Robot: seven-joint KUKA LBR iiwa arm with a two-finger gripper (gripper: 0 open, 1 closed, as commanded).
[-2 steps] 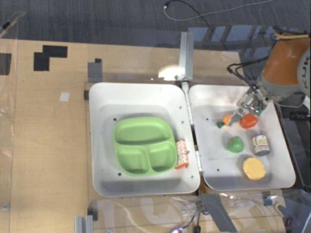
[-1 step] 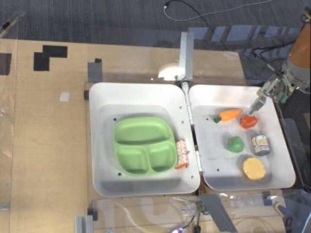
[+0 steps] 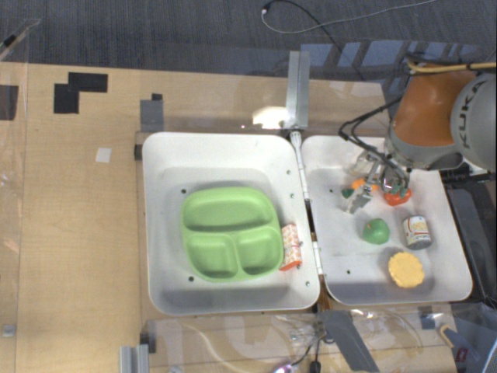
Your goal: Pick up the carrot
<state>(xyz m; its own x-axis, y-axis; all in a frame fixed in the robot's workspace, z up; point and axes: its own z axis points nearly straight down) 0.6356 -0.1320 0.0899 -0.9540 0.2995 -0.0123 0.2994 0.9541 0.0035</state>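
the carrot (image 3: pixel 358 183) is a small orange piece in the right bin (image 3: pixel 446 282), in its far half, lying right at the gripper (image 3: pixel 362 195); near to far, the front of that bin holds a yellow ridged round (image 3: pixel 405 270) near the front wall; just behind it stand a small tin (image 3: pixel 417 231) with a pale label and, to its left, a green rounded piece (image 3: pixel 376 231); behind these the gripper hangs low over the bin floor, a greyish tip pointing down and left toward the bin's middle, with the carrot touching or just beside its upper side; the fingers are too small and cluttered to read (whether they stand apart or together cannot be told), and no orange shows clearly between them, so a hold cannot be claimed; a red-orange round piece (image 3: pixel 397 196) lies just right of the gripper, under the wrist; in the left bin (image 3: pixel 155 286) a green divided plate (image 3: pixel 231 233) sits in the middle, with a pale speckled packet (image 3: pixel 290 246) with a red end leaning by the right wall; farther back the arm (image 3: pixel 435 123), orange band above grey, comes in from the right over the bin's far corner, black cables looping beside it.
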